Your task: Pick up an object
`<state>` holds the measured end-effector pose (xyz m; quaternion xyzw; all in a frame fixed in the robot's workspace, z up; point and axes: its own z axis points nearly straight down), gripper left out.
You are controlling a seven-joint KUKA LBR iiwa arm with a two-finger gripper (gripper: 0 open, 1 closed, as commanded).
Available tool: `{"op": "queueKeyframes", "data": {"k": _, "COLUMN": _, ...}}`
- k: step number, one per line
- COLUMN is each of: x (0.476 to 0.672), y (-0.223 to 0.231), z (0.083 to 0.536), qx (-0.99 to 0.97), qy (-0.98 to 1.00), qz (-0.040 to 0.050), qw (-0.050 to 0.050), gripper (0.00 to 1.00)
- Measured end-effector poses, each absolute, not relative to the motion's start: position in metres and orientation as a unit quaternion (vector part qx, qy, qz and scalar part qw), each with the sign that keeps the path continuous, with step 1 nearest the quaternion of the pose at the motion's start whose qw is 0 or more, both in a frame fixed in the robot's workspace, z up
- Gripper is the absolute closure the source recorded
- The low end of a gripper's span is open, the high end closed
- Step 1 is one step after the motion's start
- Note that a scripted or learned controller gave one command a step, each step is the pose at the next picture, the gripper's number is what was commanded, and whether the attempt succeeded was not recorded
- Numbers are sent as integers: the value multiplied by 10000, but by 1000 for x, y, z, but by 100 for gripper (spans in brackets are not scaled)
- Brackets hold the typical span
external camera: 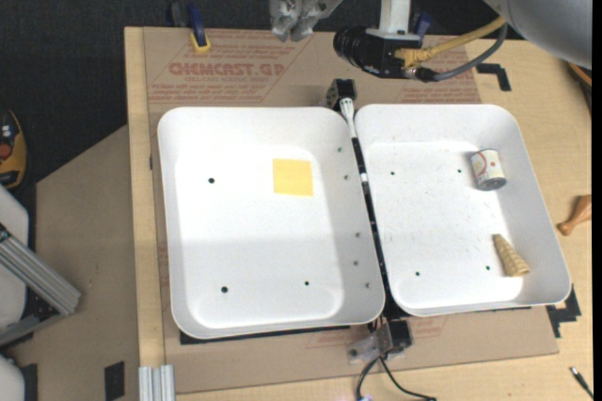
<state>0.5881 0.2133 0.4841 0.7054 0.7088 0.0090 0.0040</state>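
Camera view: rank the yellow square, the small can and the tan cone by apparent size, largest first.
1. Flat yellow square, left bin.
2. Small white-and-red can and tan ridged cone, right bin: too close in apparent size to rank.

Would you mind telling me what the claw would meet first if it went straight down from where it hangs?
Probably the brown board behind the left bin, though depth is unclear; the claw hangs above it.
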Motion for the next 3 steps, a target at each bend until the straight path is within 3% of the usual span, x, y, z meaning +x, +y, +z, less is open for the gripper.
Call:
{"op": "queueKeyframes", "data": {"k": 1, "x": 608, "y": 225, "z": 372, "qx": 7071, "qy": 7071, "qz": -55, "qw": -27, "gripper": 100}}
{"op": "queueKeyframes", "data": {"k": 2, "x": 560, "y": 207, "z": 322, "qx": 7080, "qy": 7062, "qz": -44, "qw": -26, "gripper": 100}}
{"op": "queueKeyframes", "data": {"k": 3, "x": 520, "y": 218, "z": 314, "qx": 7063, "qy": 7079, "qz": -25, "qw": -20, "gripper": 100}}
